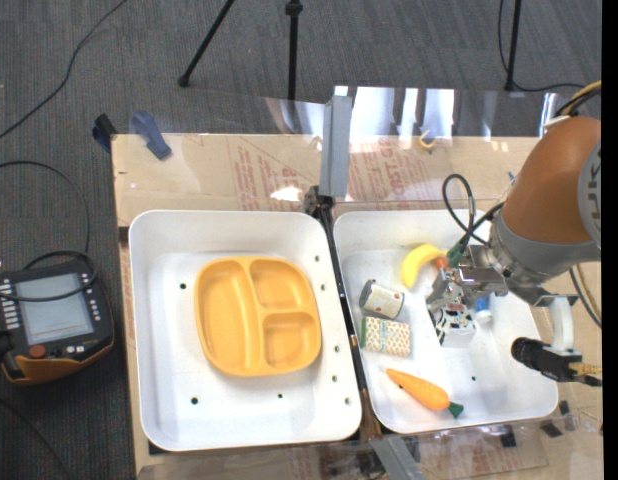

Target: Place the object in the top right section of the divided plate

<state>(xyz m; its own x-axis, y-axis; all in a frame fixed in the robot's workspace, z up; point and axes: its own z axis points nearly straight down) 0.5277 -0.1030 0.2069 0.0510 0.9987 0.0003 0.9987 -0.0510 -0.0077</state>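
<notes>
Nearest, toward the bench's front edge: carrot [419, 389] lying in the right bin [509, 403], near its front wall. Just behind, a small patterned box [387, 335] and a tipped can [382, 298], both toward the bin's left side. Black-and-white cup [455, 323] standing mid-bin, directly under the claw [457, 290]. Hard to say how far the claw is spread, or whether anything sits between its fingers; cannot tell from this slant. Touching the cup, or merely just above it, also unclear. Banana [422, 263] further back, near the bin's rear wall.

Left bin [154, 368] carrying the yellow plate [257, 315], roughly centred, all three sections bare, the top right section among them.

Judgement on progress: barely begun. Nothing delivered to the plate, no object seen lifted. Which object is meant is not stated; the cup looks likeliest, given the claw above it. Left to do: a secure grip, a lift clear of the wall between the bins, a carry across to the left bin, a release over the top right section.
</notes>
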